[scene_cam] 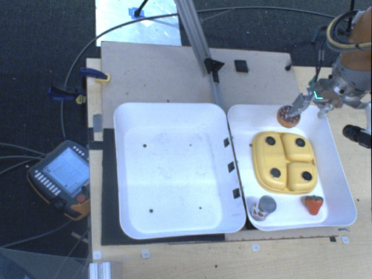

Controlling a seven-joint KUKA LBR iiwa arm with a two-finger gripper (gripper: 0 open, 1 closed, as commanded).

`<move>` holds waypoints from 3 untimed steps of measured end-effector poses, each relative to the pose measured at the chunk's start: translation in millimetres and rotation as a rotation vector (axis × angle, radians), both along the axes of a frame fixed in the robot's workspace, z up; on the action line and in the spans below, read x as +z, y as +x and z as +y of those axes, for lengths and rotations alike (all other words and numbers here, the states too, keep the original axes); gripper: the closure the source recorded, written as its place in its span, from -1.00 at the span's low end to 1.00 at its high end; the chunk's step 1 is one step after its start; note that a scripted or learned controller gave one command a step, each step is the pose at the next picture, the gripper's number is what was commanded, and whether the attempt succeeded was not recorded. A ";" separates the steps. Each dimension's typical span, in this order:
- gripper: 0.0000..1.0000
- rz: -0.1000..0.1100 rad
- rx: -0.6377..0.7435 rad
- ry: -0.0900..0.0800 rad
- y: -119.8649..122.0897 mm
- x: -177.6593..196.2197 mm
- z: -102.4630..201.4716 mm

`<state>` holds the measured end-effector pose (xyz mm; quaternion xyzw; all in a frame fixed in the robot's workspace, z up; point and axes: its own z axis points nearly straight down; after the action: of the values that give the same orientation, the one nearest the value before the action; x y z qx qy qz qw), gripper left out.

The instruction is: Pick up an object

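Camera view | jaws [306, 104] above donut [287, 116], right bin [337, 156] | jaw state: cannot tell | no readable writing

Grey arm [349, 74]; orange band; small teal light.

Objects noted relative to the yellow four-section tray [284, 162], which lies flat mid-bin. Brown ring-shaped doughnut [287, 117]: just beyond the tray's far edge, near the bin's rim. Red strawberry [313, 204]: just off its near right corner. Small grey-capped cup [263, 207]: off its near left corner, tilted.
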<state>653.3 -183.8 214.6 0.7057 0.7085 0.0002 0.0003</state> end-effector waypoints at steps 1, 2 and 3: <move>-1.00 -0.002 0.000 0.000 0.4 0.9 0.0; -1.00 0.002 -0.002 -0.001 4.5 -45.2 -7.6; -1.00 -0.009 0.000 -0.003 4.7 -86.4 -11.4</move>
<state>658.0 -195.1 128.2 0.7058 0.7084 0.0021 0.0047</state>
